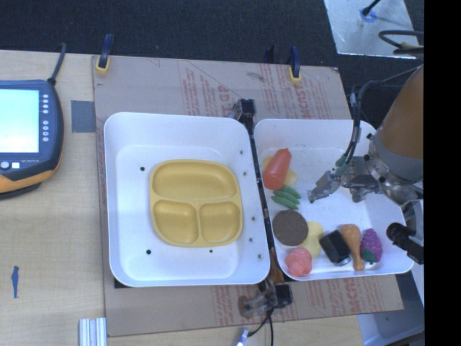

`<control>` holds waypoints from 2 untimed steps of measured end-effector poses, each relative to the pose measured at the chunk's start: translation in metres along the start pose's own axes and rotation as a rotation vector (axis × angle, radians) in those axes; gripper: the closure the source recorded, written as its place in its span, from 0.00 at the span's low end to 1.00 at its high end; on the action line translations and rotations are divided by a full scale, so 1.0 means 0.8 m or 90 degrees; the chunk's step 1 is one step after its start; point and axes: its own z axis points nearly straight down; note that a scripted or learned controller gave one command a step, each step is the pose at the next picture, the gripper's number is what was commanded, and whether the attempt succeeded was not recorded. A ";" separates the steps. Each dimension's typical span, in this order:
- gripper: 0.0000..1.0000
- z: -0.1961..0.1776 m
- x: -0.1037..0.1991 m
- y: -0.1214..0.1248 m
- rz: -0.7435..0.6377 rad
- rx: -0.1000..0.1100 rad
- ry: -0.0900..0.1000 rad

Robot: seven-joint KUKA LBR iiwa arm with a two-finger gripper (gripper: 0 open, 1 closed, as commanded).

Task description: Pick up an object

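Observation:
The right white bin holds several toy foods. A red-orange piece lies by its left wall, with a green pod below it and then a brown round disc. Along the bin's near edge lie a yellow piece, a red-pink fruit, a black block, a tan drumstick and purple grapes. My gripper hangs over the bare middle of this bin, right of the green pod. It is open and holds nothing.
The left white bin holds a yellow divided tray. A handheld pendant lies at the bench's far left. Clamps pin the cardboard at the back. Cables and a bracket sit at the front between the bins.

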 end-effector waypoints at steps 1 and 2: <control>0.00 0.174 -0.005 0.005 0.000 -0.002 0.000; 0.00 0.173 0.005 -0.025 0.000 -0.004 -0.001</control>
